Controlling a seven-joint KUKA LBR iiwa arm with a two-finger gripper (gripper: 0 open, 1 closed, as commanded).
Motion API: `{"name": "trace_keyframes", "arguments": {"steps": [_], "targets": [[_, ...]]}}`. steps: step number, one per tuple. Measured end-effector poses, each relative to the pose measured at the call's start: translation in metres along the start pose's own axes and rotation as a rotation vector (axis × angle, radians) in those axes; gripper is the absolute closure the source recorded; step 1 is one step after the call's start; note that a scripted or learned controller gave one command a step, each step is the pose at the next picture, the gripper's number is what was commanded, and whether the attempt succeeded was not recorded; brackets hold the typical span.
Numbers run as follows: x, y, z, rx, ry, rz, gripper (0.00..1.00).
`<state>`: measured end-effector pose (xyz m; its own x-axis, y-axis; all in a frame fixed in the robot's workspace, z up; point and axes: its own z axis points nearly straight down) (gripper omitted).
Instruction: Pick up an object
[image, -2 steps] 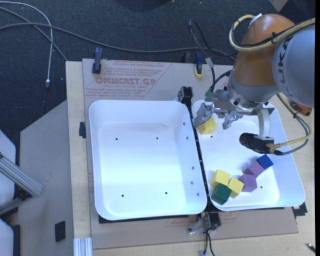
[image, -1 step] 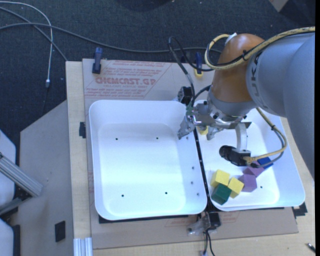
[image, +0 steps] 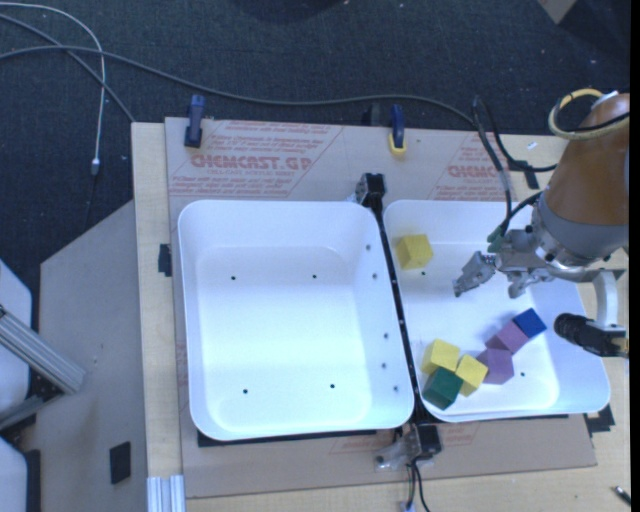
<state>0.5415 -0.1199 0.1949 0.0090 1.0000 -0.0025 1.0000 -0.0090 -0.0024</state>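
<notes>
The bench carries 2 shallow white bins side by side on a printed cardboard sheet (image: 262, 160), which is clipped at its far edge by a blue clamp (image: 194, 108) and a second clamp (image: 397, 132), blue above and yellow below.

Left bin (image: 205, 310): white, rounded corners, 4 small dark dots on its floor.

Right bin (image: 560, 395): holds 6 small blocks. A yellow cube (image: 414, 250) sits alone near the bin's far left corner, close to the divider, matte, with a paler top face. The other 5 cluster toward the near side. A second yellow block (image: 442, 355) lies at the left of the cluster, with a dark green block (image: 441, 386) just in front of it near the bin's front wall. A third yellow block (image: 471, 372) touches the green one on its right. A purple block (image: 497, 364) lies just beside that, and a paler purple block (image: 513, 335) sits behind it, touching a blue block (image: 530, 322) at the cluster's far right.

The gripper (image: 497, 277) hangs over the right bin's middle, between the lone yellow cube and the cluster, apart from every block. Its 2 fingers are spread apart with nothing between them. The arm, with its orange band (image: 592, 165), enters from the right.
</notes>
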Motion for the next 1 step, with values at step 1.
{"name": "trace_keyframes", "arguments": {"steps": [1], "targets": [[-0.028,0.0981,0.1044,0.007,0.004,-0.009,0.0]]}}
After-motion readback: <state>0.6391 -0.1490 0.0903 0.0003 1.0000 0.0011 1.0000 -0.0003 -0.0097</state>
